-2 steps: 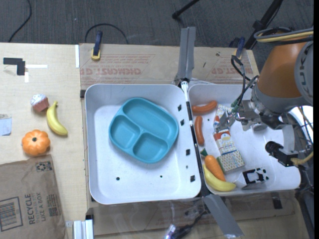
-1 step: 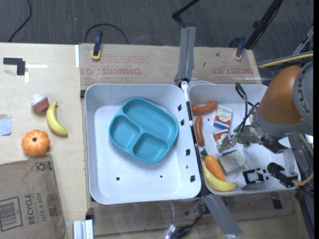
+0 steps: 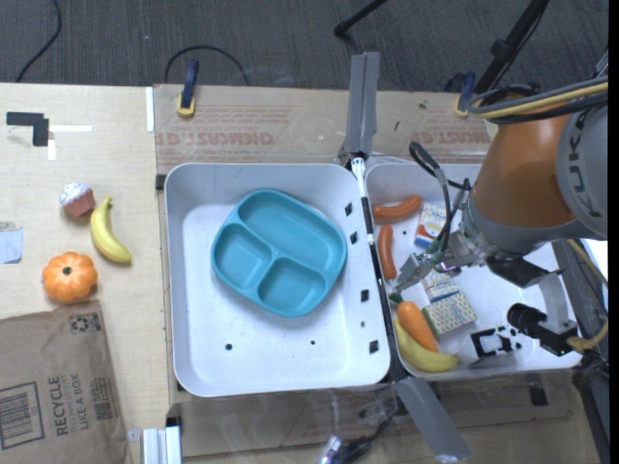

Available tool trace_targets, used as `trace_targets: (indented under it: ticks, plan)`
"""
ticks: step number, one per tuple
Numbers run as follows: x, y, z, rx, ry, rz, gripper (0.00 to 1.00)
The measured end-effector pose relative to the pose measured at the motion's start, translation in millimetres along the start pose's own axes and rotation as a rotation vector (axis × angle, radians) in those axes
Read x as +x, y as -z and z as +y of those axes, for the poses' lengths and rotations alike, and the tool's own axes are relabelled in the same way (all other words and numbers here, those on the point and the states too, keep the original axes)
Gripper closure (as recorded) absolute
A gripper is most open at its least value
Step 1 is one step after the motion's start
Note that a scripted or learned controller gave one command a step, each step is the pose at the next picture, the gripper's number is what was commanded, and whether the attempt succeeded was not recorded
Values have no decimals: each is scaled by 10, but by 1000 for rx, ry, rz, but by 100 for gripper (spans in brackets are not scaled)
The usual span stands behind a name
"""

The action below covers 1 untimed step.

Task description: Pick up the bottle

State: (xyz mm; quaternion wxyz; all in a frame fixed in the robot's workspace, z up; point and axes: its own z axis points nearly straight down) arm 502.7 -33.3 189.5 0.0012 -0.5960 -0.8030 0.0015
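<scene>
My gripper (image 3: 427, 265) hangs low over the middle of the right bin (image 3: 503, 373), above a small pale box (image 3: 451, 310) and next to a colourful packet (image 3: 431, 224). A thin grey finger (image 3: 410, 273) slants down to the left toward an orange carrot (image 3: 416, 324). I see nothing held between the fingers. The orange and grey arm (image 3: 527, 187) covers the right half of this bin, and whatever lies under it is hidden. I cannot make out which of the visible things is a bottle.
Two reddish sausages (image 3: 398, 207) (image 3: 386, 251) lie at the right bin's left side, and a yellow banana (image 3: 427, 357) lies at its front. A blue divided plate (image 3: 279, 251) sits in the left bin (image 3: 193, 288). A banana, a pumpkin and a cupcake lie on the bench at the left.
</scene>
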Motion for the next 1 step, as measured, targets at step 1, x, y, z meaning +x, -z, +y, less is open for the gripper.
trace_targets:
  ticks: [1]
  plan:
    - [623, 840, 156, 0, -28, -1, 0]
